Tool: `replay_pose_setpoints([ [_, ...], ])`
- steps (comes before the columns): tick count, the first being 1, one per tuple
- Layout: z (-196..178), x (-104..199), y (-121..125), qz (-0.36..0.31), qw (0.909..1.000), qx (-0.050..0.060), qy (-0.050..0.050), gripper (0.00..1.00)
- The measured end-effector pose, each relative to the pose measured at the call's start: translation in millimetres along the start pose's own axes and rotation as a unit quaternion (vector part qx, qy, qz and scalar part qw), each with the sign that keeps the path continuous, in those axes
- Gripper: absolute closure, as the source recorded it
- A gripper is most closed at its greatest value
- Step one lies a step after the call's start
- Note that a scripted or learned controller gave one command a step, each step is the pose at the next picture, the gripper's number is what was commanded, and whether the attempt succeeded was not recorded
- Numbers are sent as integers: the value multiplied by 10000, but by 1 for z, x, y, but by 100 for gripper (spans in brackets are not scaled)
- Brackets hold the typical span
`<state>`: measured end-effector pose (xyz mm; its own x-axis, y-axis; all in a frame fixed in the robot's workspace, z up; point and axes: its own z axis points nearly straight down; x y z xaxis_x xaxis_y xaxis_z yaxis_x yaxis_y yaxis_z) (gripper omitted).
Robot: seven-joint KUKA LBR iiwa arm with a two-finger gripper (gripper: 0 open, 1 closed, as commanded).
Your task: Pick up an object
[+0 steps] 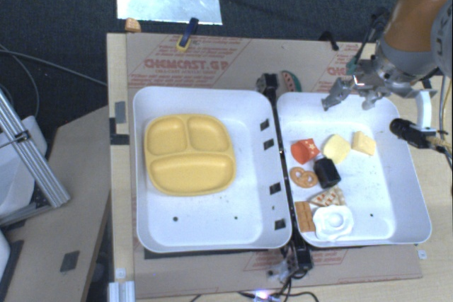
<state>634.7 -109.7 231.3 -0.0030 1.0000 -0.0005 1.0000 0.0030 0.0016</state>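
Nearest the camera, at the front of the right bin (403,223), lies a white fried-egg toy (333,221) with a cracker (304,216) just beside it and a pizza-like slice (328,197) touching its far side. Behind these come a pretzel (303,177), a black block (327,171), a red piece (306,150), a pale yellow lump (337,148) and a cheese wedge (364,143), all clustered in the bin's left half. The left bin (152,223) holds a yellow divided tray (190,153) with nothing visible in its compartments. Farther back, the end effector (350,96) hangs over the far edge of the right bin, its two fingers spread apart with nothing between them. The task looks to be at the approach step, with no object taken yet. The next move likely calls for choosing one item and descending squarely over it; since the pieces crowd together, the cheese wedge or yellow lump seems easiest to reach.
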Motion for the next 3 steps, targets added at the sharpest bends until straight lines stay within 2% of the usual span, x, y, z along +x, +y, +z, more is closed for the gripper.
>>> replay_pose_setpoints([
  [1,137,10,-57,13,10000,83,20,0],
  [2,42,78,-134,-28,10000,-6,24,0],
  [3,30,27,-90,21,10000,-25,-11,0],
])
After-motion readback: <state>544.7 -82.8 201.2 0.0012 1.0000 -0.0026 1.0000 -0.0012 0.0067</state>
